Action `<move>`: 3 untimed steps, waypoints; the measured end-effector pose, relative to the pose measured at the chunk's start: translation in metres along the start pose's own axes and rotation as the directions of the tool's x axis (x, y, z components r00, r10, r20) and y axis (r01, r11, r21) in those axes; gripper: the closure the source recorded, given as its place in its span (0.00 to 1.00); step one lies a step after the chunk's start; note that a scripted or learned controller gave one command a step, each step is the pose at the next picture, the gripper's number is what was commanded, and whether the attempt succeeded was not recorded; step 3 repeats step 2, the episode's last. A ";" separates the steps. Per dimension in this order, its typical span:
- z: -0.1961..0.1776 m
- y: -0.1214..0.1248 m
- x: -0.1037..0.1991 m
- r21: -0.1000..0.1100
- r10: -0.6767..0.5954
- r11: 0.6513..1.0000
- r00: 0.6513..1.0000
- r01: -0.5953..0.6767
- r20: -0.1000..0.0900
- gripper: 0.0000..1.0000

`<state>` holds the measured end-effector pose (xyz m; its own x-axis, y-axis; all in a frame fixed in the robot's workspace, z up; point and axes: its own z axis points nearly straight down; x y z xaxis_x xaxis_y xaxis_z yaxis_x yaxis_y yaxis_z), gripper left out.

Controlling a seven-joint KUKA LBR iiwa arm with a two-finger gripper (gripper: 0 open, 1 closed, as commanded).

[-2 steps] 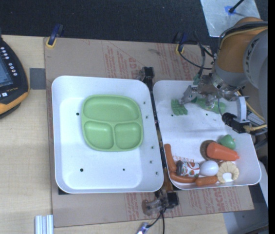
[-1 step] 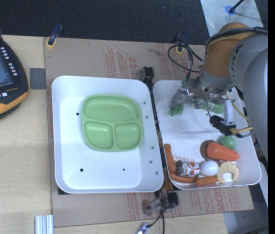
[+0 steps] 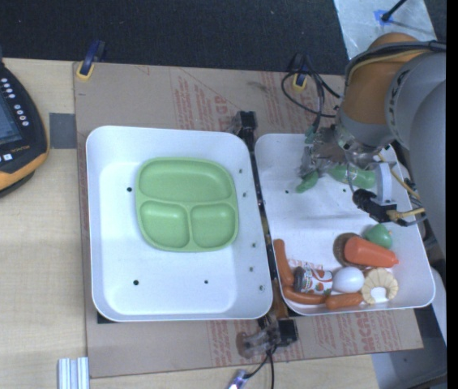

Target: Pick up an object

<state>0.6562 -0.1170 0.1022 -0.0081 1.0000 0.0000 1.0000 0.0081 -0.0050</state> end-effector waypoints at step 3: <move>-0.117 -0.131 0.038 -0.002 0.001 1.000 1.000 -0.001 0.000 1.00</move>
